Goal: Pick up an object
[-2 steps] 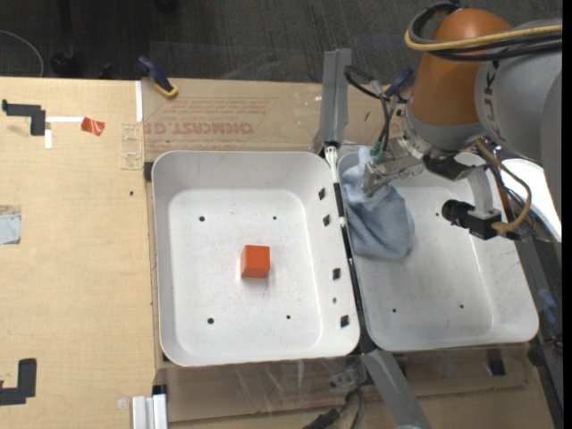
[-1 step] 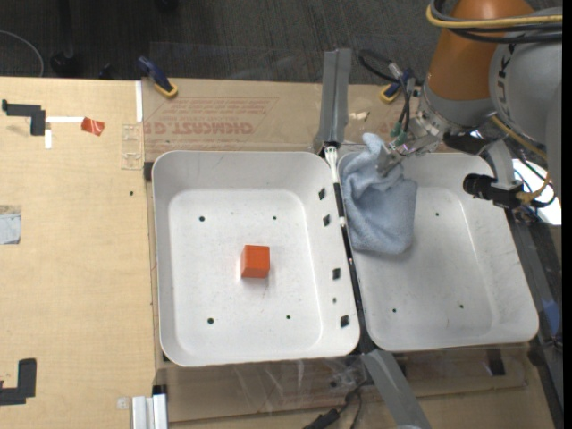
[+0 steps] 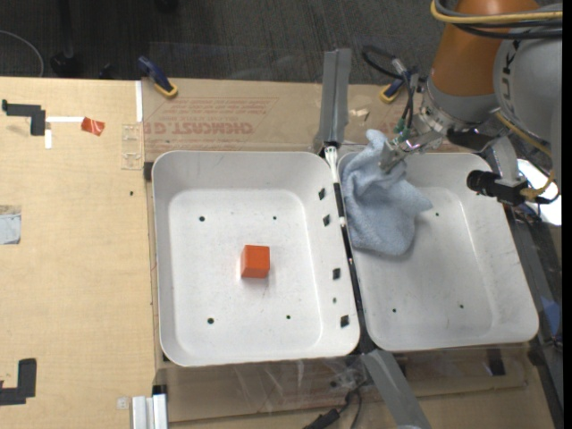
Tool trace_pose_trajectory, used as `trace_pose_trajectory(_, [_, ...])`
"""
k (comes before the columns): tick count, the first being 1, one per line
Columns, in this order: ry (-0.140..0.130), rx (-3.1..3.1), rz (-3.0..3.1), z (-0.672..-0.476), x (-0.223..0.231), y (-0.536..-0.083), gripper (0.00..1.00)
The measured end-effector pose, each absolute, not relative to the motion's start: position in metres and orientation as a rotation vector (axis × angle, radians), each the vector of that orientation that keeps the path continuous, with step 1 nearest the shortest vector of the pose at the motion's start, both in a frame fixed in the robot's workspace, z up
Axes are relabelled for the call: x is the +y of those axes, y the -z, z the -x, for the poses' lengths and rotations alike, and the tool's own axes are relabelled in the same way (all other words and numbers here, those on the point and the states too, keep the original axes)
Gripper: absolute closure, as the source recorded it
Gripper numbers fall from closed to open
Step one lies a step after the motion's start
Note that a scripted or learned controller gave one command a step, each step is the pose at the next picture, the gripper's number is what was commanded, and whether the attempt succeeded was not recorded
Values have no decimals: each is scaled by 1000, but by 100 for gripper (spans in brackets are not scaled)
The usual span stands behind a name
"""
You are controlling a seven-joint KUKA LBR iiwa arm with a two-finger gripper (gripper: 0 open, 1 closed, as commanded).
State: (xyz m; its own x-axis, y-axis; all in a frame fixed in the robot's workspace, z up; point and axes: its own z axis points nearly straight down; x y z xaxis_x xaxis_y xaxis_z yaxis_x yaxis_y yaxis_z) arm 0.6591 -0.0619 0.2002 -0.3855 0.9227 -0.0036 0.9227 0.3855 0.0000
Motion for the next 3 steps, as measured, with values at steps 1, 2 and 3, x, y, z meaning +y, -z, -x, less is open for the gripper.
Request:
trace_pose_trajectory(1, [2, 2643, -1696, -659, -60, -304, 100])
trace_pose_trajectory(2, [3, 2776, -1472, -625, -79, -286, 100])
trace_pose_trajectory(3, [1, 2840, -1343, -642, -112, -211, 100])
